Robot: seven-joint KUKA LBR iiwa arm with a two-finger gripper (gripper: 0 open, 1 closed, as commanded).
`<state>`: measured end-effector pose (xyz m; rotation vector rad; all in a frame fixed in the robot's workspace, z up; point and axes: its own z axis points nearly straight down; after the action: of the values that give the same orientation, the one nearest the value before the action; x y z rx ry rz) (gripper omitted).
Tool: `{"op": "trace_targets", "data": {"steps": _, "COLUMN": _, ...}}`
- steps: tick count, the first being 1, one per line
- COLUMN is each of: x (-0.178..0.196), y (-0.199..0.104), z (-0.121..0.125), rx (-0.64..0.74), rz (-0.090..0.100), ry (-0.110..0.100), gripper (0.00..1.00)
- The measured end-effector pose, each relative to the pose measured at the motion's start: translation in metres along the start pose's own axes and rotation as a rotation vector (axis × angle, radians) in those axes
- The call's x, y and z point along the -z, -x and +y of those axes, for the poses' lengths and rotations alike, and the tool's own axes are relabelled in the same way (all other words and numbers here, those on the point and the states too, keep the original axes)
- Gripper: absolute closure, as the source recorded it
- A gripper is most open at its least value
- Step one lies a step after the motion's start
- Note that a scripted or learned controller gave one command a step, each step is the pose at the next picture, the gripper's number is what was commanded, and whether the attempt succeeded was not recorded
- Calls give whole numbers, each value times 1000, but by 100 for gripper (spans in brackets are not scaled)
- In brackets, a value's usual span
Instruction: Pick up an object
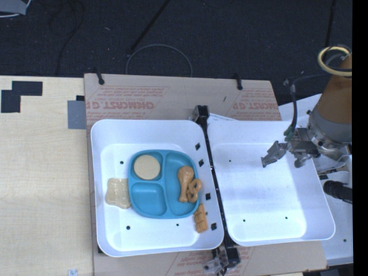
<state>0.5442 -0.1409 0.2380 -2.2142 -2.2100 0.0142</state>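
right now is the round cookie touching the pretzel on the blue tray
Apart. The camera view shows the round cookie in the tray's upper-left compartment and the pretzel in the right one, with a raised blue divider of the blue tray between them.

Dark carpet-like floor (172, 27) behind pale wooden bench (40, 171).

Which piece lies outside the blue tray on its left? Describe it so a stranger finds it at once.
Start at the left white bin, which holds a blue divided tray. Against the tray's left edge, on the bin floor, lies a pale cream flat piece. Its neighbours are darker tan; only it sits left of the tray.
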Motion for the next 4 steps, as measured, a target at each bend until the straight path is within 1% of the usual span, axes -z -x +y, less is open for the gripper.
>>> {"op": "trace_targets", "data": {"steps": 1, "x": 7, "y": 0, "z": 2, "rx": 2, "rz": -2, "ry": 12, "gripper": 0}}
{"op": "trace_targets", "data": {"steps": 2, "x": -51, "y": -10, "z": -3, "rx": 3, "rz": 0, "ry": 7, "gripper": 0}}
{"op": "trace_targets", "data": {"steps": 3, "x": -107, "y": -5, "z": 5, "rx": 1, "rz": -1, "ry": 7, "gripper": 0}}
{"op": "trace_targets", "data": {"steps": 4, "x": -152, "y": -5, "z": 5, "rx": 0, "rz": -2, "ry": 12, "gripper": 0}}
